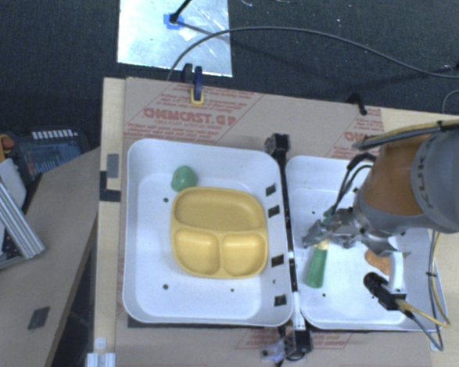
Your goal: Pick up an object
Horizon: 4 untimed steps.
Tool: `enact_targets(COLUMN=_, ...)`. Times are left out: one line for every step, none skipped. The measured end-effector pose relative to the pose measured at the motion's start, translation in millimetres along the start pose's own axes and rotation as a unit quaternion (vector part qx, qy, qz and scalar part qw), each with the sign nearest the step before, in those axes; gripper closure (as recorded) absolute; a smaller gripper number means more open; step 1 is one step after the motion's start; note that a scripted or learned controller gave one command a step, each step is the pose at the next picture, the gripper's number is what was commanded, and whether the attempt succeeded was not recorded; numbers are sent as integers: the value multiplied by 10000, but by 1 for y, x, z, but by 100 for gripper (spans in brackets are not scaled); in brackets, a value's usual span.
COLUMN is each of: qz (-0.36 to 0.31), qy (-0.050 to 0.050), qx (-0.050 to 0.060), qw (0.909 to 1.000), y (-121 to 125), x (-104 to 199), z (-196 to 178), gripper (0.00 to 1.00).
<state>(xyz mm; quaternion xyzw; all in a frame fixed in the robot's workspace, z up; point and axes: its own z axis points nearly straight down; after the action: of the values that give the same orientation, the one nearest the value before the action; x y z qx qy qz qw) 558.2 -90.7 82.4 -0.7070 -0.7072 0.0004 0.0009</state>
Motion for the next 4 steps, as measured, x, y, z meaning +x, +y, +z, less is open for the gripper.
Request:
enact_targets(qz=1, qy=-6, qx=-18, qw=10000, y=1, x=0, z=-13, gripper=100)
enact_targets(qz=7, qy=-6, qx=-22, qw=10000, y=-8, x=-1, z=-64, gripper=100)
enact_targets(qz=-15, qy=-9, qx=-45, qw=10000, y=-8, x=-4, z=-128, gripper=100)
enact_targets(qz=-20, qy=-8, qx=-34, qw=10000, y=-6, x=-4, z=-171, gripper=100)
